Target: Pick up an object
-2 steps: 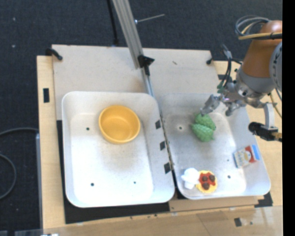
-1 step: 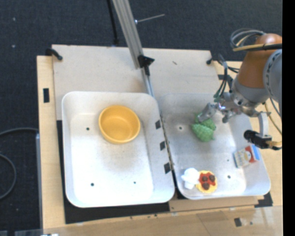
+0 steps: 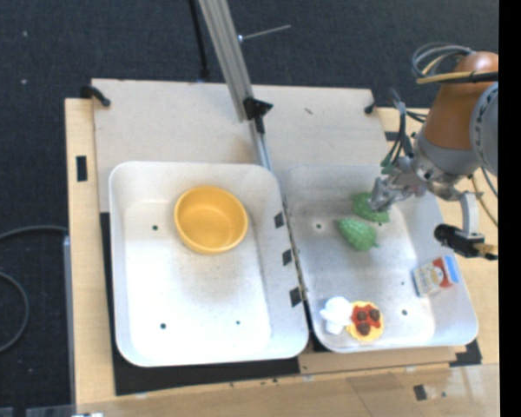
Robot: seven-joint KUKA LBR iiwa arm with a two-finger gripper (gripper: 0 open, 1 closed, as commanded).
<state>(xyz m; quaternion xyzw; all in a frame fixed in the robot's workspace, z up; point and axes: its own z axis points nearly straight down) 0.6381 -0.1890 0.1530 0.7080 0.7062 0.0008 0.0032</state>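
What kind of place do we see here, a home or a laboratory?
Probably a robotics laboratory: a grey arm reaches over two white bins on a bench, with toy-like items such as a yellow bowl.

No lettering, number or brand can be read anywhere. The small flat packet printed in red, white and blue (image 3: 436,275), lying near the right edge of the right shallow white plastic bin (image 3: 456,333), carries printing, but it is too small and blurred to make out
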